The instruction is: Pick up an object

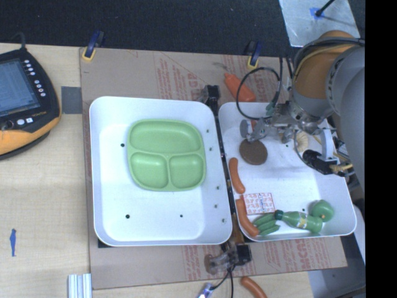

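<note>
While flat and round, the brown disc (pixel 253 152) lies in the right bin (pixel 282 185).

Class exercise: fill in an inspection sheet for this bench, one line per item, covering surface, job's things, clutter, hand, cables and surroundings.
Surface: wooden bench with cardboard sheet, two white bins side by side.
Job's things: right bin holds brown disc, sausages, green bottle, small printed card.
Clutter: green divided plate in left bin.
Hand: hand low over right bin's far end; grasp unclear.
Cables: black loop beside the arm.
Surroundings: control pendant at left.
</note>
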Action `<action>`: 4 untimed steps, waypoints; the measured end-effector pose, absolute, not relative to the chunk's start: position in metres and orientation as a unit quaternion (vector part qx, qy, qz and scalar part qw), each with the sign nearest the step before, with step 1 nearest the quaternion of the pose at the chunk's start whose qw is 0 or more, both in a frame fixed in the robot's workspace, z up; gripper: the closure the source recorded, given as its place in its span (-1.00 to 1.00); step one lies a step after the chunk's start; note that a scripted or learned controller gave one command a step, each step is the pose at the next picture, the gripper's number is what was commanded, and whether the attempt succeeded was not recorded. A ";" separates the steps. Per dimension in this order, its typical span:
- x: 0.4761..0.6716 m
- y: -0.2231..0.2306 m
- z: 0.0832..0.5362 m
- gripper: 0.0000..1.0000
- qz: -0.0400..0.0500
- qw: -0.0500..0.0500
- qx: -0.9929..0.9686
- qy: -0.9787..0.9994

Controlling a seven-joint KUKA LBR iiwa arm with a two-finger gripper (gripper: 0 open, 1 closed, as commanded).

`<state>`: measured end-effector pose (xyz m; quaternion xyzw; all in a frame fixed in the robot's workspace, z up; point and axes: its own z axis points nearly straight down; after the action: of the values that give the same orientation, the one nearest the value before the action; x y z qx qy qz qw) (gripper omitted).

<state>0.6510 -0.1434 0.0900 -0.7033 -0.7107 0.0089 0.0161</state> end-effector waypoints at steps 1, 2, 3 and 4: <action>0.592 -0.113 0.094 -1.00 0.000 0.000 -0.705 -0.709; 0.650 -0.147 0.090 -1.00 0.011 0.014 -0.704 -0.710; 0.650 -0.146 0.100 1.00 0.011 0.018 -0.702 -0.712; 0.612 -0.070 0.193 1.00 0.000 0.001 -0.705 -0.709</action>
<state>0.6124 -0.0702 0.1933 -0.7050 -0.7092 0.0003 0.0008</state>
